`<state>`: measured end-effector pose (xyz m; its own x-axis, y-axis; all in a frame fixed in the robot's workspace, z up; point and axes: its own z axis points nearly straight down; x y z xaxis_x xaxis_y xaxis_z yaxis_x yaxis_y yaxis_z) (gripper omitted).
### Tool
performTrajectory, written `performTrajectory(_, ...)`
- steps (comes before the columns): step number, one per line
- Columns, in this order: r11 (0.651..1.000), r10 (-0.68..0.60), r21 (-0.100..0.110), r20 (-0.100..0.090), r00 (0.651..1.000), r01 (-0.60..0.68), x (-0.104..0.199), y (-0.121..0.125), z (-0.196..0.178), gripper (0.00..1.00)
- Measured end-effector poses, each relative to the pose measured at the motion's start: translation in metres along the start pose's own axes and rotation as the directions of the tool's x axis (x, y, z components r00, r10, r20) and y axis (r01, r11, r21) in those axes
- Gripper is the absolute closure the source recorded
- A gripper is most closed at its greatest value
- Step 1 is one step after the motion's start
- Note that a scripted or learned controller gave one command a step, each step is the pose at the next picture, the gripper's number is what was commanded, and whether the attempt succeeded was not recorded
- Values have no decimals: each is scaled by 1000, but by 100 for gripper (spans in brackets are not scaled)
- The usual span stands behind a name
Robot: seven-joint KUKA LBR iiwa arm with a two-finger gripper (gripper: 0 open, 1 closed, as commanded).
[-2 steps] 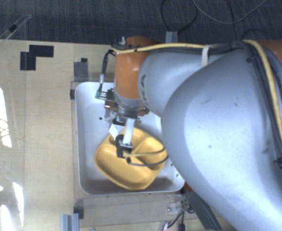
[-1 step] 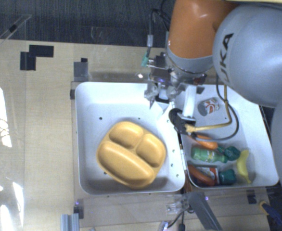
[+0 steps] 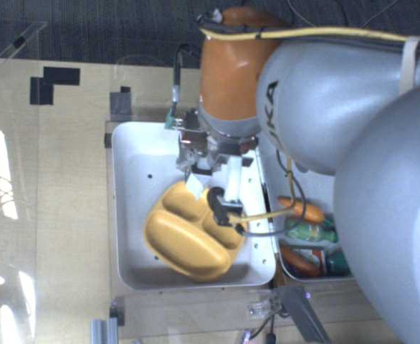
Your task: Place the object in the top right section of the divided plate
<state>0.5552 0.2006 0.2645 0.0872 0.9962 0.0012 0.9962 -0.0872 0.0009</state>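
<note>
We are looking down on the left bin, which is sitting in the middle of the frame on the pale bench. The yellow divided plate is lying in the lower middle of this bin, nearer its bottom wall. It is showing us rounded lobes with a groove between them, and its lower right edge is reaching close to the bin's right wall.

The grey arm is filling the right and upper right of the frame. Its orange band is standing above the top wall of the left bin. The gripper is hanging below the band, over the upper middle of the left bin, just above the plate's upper edge. We cannot tell whether it is released or clenched, as the wrist is hiding its tips. We are also not making out anything clearly held there.

At the right, beyond the left bin's wall, a slice of the right bin is peeking out from under the arm. In it we are seeing an orange carrot-like piece, a green thing just below it, and a red thing lower still, all close together. We cannot tell which of them is the object to be placed. All three are lying well apart from the plate, in the other bin.
</note>
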Motion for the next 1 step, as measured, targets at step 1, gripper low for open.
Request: performTrajectory(1, 1000, -8, 0, 0, 1000, 8, -52, -50, 30, 100)
